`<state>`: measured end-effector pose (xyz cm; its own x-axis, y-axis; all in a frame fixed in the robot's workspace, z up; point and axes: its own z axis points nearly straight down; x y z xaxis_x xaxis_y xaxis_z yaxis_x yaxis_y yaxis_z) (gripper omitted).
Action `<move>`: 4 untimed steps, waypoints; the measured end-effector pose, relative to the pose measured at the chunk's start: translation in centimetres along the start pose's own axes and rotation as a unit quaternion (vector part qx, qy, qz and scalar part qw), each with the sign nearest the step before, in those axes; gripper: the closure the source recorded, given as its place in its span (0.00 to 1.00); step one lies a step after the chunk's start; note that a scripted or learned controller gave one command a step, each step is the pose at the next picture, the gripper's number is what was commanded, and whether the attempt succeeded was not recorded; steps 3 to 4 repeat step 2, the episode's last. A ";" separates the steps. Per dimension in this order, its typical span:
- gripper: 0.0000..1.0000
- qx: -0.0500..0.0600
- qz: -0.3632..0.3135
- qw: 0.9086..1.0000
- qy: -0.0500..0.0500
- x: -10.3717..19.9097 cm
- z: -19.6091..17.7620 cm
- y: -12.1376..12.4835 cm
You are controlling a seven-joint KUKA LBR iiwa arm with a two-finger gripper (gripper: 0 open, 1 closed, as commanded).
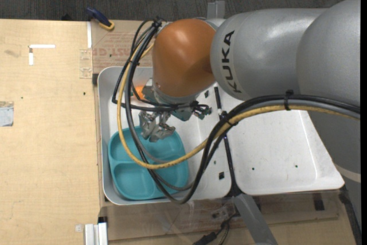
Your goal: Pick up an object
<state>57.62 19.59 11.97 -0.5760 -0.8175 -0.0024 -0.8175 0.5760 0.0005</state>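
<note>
A bare wooden bench (pixel 46 123) fills the left of the scene. In the left white bin (pixel 106 140), a teal divided tray (pixel 132 172) lies toward the near end, with a small orange object (pixel 138 90) partly hidden farther back. The arm's tool (pixel 156 132) hangs over the tray's far edge, its metal fingers drawn narrow with nothing visibly between them. Yellow and black cables (pixel 189 152) loop across to the right bin (pixel 287 152), under the grey arm (pixel 287 49).

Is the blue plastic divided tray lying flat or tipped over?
Lying flat. The blue plastic divided tray rests open side up in the left white bin, its compartments facing the camera.
</note>
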 end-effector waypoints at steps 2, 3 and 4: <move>1.00 0.001 0.103 0.995 0.000 -0.8 -3.0 -1.7; 1.00 0.001 0.103 0.995 0.000 -0.8 -3.0 -1.7; 1.00 0.001 0.103 0.995 0.000 -0.8 -3.0 -1.7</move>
